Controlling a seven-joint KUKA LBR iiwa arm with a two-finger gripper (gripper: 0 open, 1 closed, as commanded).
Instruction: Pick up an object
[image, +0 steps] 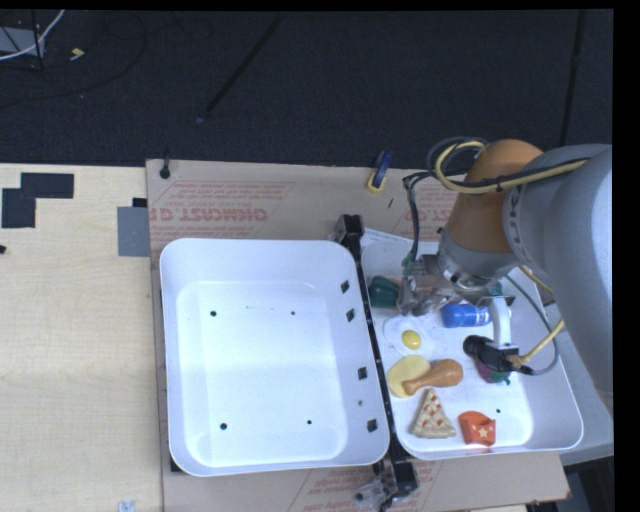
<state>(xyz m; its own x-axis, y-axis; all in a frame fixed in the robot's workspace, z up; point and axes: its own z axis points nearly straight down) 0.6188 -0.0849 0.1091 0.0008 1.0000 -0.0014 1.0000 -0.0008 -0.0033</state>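
A: So where's the tool (418, 296) at?

B: Down in the right bin (560, 425), far end, just beside a dark green thing (383, 292). Honestly can't tell if it's spread or pinching anything.

A: Other stuff?

B: Blue bottle (463, 316), fried egg (410, 339), drumstick (432, 375), pizza slice (432, 415), red piece (478, 428). The left bin (180, 300) sits alongside on the counter (70, 350).

Fixed overhead view — slanted down

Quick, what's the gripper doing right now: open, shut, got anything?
Gripper: low in the right bin, next to the green object; open or shut cannot be told, and no object is visibly held.
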